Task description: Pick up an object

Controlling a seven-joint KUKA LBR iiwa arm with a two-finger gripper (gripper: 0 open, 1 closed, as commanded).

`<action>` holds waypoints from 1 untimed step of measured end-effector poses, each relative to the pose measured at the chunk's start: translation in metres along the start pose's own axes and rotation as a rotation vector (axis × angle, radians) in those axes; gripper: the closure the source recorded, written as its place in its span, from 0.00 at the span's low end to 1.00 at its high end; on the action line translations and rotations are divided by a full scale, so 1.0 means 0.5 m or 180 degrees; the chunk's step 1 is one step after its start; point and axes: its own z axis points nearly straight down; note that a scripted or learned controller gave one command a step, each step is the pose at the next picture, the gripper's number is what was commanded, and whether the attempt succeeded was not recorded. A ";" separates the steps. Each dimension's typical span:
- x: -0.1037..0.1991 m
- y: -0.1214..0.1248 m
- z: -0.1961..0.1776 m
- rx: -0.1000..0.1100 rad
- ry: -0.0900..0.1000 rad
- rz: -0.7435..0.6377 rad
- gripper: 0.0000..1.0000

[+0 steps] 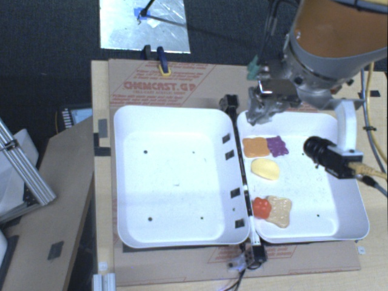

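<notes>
In the right bin (345,223) lie several small things near its left wall: an orange square piece (255,146), a purple lump (277,145), a pale yellow oval (265,168), a red piece (261,207) and a beige flat piece (280,211) touching it. My gripper (259,116) hangs over the back left corner of this bin, just behind the orange square and apart from it. Nothing shows between its fingers.
The left bin (124,162) stands beside the right one, joined by a row of black clips (233,174). Both rest on a cardboard sheet (160,83). A shiny metal plate (144,17) lies at the back. An aluminium frame (21,168) stands at the left.
</notes>
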 end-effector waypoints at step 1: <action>0.154 0.064 0.025 0.0037 -0.0011 0.0001 1.00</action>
